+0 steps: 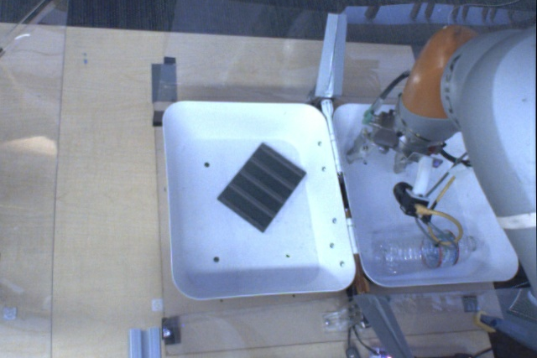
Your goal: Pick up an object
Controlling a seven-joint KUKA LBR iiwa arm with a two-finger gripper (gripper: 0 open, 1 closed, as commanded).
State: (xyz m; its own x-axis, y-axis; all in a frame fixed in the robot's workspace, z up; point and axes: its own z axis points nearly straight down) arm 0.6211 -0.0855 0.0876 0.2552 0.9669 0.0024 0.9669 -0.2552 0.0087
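Our gripper (373, 145) hangs over the right bin (375, 205), and we cannot tell if it is open. The clear bottle (411, 251) lies nearby. It looks round, so it might roll away.

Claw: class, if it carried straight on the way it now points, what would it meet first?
Probably the bare floor of the right-hand bin, beneath the claw; the clear bottle lies lower in the view, off that line. Depth is uncertain.

A bulky, smooth grey robot arm (497, 109) is wearing a glossy orange band (430, 80). Just beside the band, a small silvery metal hand (379, 140) is gleaming, and thin dark cables (393, 86) are looping alongside.
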